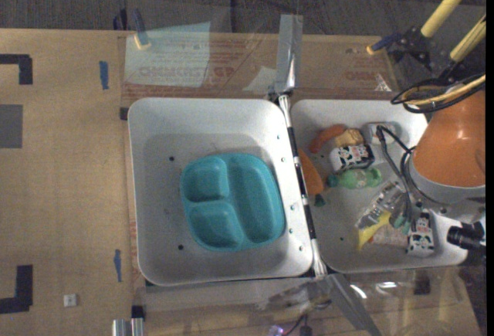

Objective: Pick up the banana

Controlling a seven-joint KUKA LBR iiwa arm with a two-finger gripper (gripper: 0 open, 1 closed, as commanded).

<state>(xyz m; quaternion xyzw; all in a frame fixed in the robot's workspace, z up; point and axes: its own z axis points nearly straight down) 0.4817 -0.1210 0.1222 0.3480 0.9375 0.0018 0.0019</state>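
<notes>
Seemingly the banana [371, 232] lies just beside the hand [392, 208].

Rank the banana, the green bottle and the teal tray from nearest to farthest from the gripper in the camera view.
1. banana, right bin, at the gripper.
2. green bottle, right bin, up-left of it.
3. teal tray, left bin, far left.

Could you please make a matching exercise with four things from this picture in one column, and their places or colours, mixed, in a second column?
Things:
1. divided plate
2. banana
3. green bottle
4. pincer

Descriptions:
A. yellow, in the right bin, low near the pincer
B. teal, in the left bin
C. over the right bin, just above the banana
D. lying in the middle of the right bin

Pairs: 1-B, 2-A, 3-D, 4-C
</notes>
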